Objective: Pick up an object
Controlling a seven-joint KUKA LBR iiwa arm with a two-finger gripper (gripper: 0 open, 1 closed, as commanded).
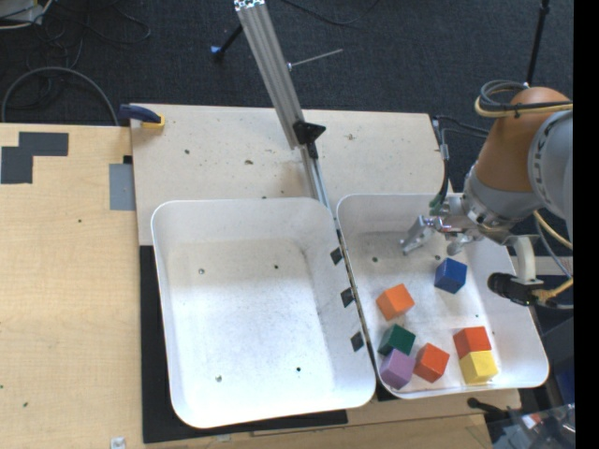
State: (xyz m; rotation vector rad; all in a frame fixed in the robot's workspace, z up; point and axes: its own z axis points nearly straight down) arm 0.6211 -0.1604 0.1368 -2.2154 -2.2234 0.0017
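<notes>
Two-finger metal gripper [432, 235] hovers in the right shallow white bin [370, 215], fingers spread, grasping nothing; small blue cube [450, 275] lies just beside.

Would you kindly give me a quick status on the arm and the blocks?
Gripper over right bin, holding nothing. Blue cube nearest, just below it. Other cubes clustered further down; nothing blocking.

The pale bench [234, 152] bears two white bins [178, 251] side by side.

Cubes [432, 329] in right bin [374, 215], left bin [187, 215] beside it, end effector [432, 234] above right bin
</notes>
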